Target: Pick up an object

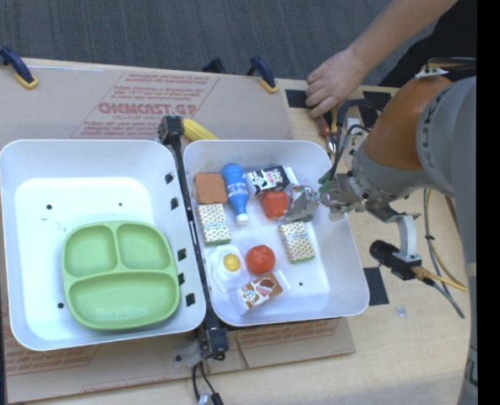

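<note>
1. The grey arm (419, 142) reaches in from 3 o'clock, and its claw (305, 202) sits low over the right bin (343, 268), toward that bin's 2 o'clock part
2. I cannot tell how the claw stands; its metal tip is blurred against the things beneath it, and nothing can be made out as pinched
3. The claw tip lies just beside a red cup-like object (274, 203), at that object's 3 o'clock, and just above a patterned packet (297, 242)
4. Also in the right bin: a blue bottle (236, 191), a brown block (209, 187), a black-and-white carton (267, 178), a second patterned packet (214, 223), a fried egg toy (229, 264), a red tomato (260, 259) and a small brown carton (259, 292)
5. The left bin (30, 184) holds a green divided plate (120, 273)
6. A person's hand (334, 83) rests on the counter (402, 344) at the right bin's 1 o'clock
</note>
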### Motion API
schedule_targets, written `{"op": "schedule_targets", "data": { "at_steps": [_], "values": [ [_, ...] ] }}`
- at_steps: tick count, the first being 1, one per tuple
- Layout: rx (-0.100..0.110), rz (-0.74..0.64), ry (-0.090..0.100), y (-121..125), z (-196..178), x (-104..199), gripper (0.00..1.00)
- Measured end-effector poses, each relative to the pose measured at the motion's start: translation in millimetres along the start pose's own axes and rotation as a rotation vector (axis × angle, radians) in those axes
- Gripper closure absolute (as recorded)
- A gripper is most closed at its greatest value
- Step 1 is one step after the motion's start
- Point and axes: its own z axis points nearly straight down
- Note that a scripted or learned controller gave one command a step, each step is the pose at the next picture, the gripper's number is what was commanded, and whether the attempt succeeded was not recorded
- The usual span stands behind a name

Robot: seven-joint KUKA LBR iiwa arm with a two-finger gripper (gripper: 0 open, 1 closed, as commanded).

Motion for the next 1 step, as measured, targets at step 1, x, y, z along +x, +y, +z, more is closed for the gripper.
{"op": "schedule_targets", "data": {
  "at_steps": [1],
  "values": [
    [-0.002, -0.001, 0.0, -60.1, 82.2, -0.4, 0.0]
  ]
}}
